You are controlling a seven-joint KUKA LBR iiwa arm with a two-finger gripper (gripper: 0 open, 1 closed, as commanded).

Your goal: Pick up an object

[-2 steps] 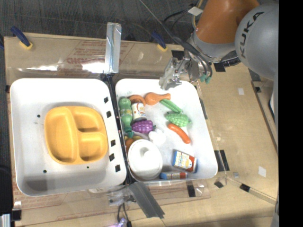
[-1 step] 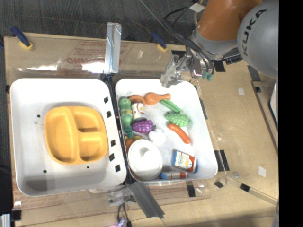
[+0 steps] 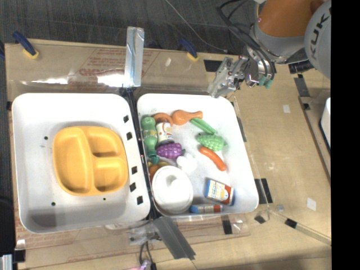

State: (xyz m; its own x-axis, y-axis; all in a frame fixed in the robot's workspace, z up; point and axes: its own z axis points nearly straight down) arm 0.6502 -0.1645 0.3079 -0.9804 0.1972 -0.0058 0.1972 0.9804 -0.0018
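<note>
My gripper [image 3: 222,85] hangs over the far right rim of the right bin [image 3: 243,151], fingers spread apart with nothing between them. Below it the bin holds toy food: an orange chicken drumstick [image 3: 185,116], a green leafy vegetable [image 3: 209,135], an orange carrot [image 3: 213,157], purple grapes [image 3: 170,149], a green corn-like piece [image 3: 149,134], a small can [image 3: 163,131], a white bowl [image 3: 172,188], a blue and orange box [image 3: 217,191] and a marker-like tube [image 3: 205,208]. The drumstick lies nearest the gripper.
The left bin [image 3: 28,151] holds a yellow divided tray [image 3: 90,159]. A silver taped post [image 3: 134,58] stands behind the seam between the bins. Blue clamps [image 3: 25,44] sit on the bench's far edge. Cables run across the dark floor behind.
</note>
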